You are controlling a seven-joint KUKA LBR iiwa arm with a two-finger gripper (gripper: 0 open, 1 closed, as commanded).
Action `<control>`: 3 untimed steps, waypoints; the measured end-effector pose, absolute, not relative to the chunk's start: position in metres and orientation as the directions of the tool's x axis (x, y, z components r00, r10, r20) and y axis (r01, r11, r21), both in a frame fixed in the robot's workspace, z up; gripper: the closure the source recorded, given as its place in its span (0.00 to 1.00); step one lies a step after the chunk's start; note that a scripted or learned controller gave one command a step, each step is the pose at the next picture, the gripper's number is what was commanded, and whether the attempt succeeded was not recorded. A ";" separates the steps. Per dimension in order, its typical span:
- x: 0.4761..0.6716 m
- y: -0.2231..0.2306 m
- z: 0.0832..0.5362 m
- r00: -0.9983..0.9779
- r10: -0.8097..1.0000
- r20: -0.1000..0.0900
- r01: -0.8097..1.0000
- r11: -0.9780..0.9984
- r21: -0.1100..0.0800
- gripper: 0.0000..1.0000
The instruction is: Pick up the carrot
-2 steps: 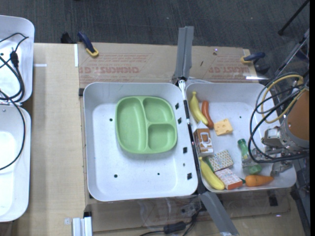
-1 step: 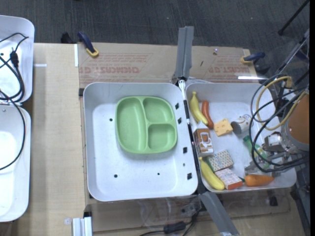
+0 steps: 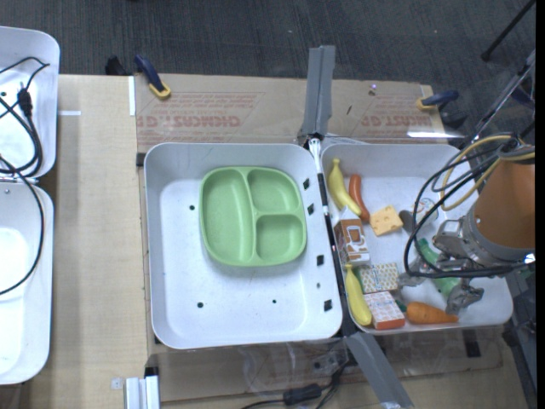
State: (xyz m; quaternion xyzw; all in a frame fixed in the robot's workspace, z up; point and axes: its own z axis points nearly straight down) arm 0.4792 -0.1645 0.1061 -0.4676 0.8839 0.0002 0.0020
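Closing on carrot (image 3: 430, 314): lying flat in right bin (image 3: 426, 167), near front wall, just beside pink box (image 3: 387, 311). Long axis roughly left-right; blunt end toward box, tip apparently toward bin's right. Gripper (image 3: 451, 281) above and just behind carrot, amid cables; opening and contents: cannot tell. Recommended: centring over mid-body, descending straight, squeezing across narrow width, staying off box and front wall.

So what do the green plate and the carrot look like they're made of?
The green plate looks like moulded plastic, matte, one even colour with rounded compartment ridges. The carrot is probably a plastic toy: smooth, uniformly orange, lying among toy-like foods, though its finish is hard to judge.
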 end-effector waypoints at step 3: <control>0.480 -0.160 0.101 0.296 -0.955 -0.007 -0.955 -0.296 -0.006 1.00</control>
